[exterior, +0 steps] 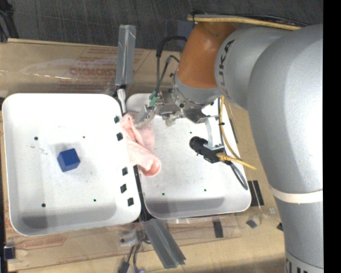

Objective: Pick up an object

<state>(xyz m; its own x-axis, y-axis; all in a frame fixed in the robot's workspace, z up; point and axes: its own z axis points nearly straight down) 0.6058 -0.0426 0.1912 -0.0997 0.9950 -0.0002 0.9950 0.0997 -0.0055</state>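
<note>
A pink cloth [142, 145] lies crumpled along the left edge of the right bin [184, 206], against the wall between the two bins. Its upper end reaches up to the tip of my gripper [145, 115]. The gripper hangs over the right bin's far left corner, directly at the cloth's top end, and the wrist hardware hides how it meets the cloth. A small blue cube [68, 159] sits alone on the floor of the left bin [22, 209], well to the left of the gripper.
The grey arm with its orange band [201, 56] fills the right side and covers the right bin's far right part. A black part with a yellow cable [207, 149] hangs over the right bin's middle. A grey bar [124, 58] stands behind the bins.
</note>
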